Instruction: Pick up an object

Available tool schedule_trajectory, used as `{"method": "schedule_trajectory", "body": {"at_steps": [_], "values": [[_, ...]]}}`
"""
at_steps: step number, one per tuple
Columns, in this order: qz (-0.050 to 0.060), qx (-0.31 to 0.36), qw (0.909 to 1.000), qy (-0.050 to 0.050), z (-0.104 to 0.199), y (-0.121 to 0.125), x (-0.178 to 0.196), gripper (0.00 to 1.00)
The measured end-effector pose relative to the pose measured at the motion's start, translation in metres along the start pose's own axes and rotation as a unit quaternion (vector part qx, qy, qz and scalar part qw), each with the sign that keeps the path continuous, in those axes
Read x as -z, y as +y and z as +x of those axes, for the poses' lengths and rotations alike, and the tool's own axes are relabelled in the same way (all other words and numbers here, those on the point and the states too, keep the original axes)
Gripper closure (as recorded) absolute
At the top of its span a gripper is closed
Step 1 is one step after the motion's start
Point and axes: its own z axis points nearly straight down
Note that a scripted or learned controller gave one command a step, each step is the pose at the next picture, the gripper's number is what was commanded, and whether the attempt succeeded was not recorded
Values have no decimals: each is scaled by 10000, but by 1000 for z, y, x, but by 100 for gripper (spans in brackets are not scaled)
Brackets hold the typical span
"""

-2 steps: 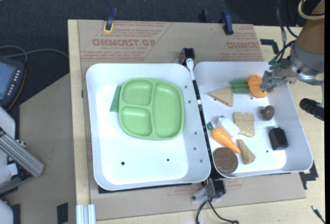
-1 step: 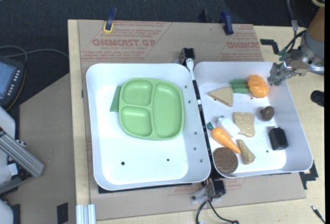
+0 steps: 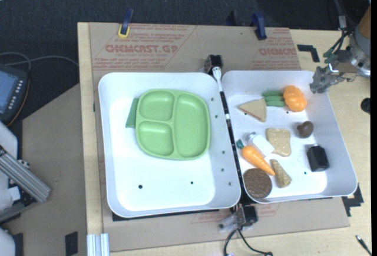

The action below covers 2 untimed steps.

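I see the jaws (image 3: 321, 79) poised over the right bin's (image 3: 339, 131) far right rim, and I can't tell whether they are parted or closed. Nearest them in the bin lies the toy orange (image 3: 294, 98), with a brown nut (image 3: 304, 129) and a black block (image 3: 317, 158) beyond. The green divided plate (image 3: 173, 124) sits in the left bin (image 3: 118, 149).

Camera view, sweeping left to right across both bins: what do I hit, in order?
green divided plate → carrot → orange fruit → black block → tool, at the right bin's far right corner.
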Motion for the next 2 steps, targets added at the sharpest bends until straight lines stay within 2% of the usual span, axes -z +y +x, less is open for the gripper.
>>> {"method": "schedule_trajectory", "body": {"at_steps": [2], "values": [[47, 20, 10000, 27, 96, -50, 1, 100]]}}
